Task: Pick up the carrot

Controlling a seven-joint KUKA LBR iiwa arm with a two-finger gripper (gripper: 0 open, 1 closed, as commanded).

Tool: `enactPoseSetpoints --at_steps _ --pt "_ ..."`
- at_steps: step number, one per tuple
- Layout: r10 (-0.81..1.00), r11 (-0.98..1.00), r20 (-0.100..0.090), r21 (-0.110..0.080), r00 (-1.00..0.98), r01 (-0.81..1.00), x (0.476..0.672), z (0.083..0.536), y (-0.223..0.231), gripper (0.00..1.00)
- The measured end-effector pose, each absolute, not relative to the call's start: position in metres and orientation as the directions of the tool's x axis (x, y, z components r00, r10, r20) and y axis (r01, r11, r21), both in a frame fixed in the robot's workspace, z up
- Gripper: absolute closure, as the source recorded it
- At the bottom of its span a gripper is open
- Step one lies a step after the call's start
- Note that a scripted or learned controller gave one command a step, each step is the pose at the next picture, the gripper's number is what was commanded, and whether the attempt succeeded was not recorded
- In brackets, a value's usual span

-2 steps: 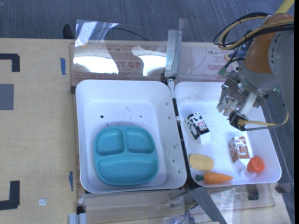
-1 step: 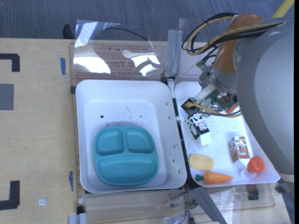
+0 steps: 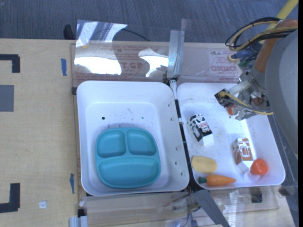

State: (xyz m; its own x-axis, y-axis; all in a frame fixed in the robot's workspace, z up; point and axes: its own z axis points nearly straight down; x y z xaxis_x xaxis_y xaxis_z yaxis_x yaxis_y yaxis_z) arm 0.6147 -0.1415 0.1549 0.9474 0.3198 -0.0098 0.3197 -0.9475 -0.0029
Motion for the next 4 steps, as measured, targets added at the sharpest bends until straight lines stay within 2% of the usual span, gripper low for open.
enactPoseSetpoints --at_steps 1,2,3,4 --pt "0.39 -0.921 -0.006 -0.001 0.921 0.39 0.609 0.206 -0.227 1.0" --pt "0.208 -0.978 -0.007 -0.002 0.978 0.208 0.641 0.217 -0.177 1.0" --pt "0.212 -0.977 -0.01 -0.005 0.977 0.212 0.655 0.213 -0.108 1.0" --pt "0.196 -0.981 -0.012 -0.004 0.981 0.196 0.625 0.211 -0.18 1.0"
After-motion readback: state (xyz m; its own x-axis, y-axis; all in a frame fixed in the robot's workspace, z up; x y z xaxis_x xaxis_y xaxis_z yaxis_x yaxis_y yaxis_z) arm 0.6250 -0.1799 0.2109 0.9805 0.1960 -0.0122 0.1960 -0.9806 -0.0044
